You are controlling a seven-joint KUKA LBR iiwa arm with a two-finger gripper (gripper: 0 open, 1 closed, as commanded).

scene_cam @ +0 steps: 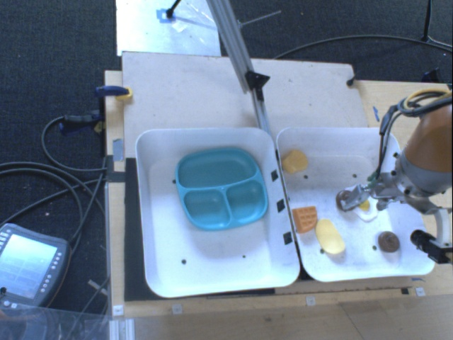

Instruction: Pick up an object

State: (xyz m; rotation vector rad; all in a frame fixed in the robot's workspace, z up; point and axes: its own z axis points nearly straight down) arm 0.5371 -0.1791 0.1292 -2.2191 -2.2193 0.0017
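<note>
Two white bins sit side by side on the surface point(304, 91). The left bin point(159, 261) holds a blue plate point(221, 188) with three compartments, lying flat near its middle; nothing shows in the compartments.

The right bin point(333, 151) holds several small things. A yellow-orange lump point(294, 161) lies near its upper left corner. An orange block point(305, 219) sits against the left wall, lower down, and a pale yellow oval point(330, 236) lies just beside it, to its lower right. A dark brown disc point(388, 241) rests near the bin's lower right. A small white and yellow piece point(366, 209) lies between the oval and the disc, a little higher up.

The arm point(428, 147) reaches in from the right over the right bin. Its end effector point(350, 199) hangs low over the bin floor, right at the white and yellow piece, with its metal tip just to the left of that piece. Whether it touches the piece cannot be told, and how far its fingers stand apart cannot be told either. Nothing is seen held between them. The other things in the bin lie apart from it.
</note>
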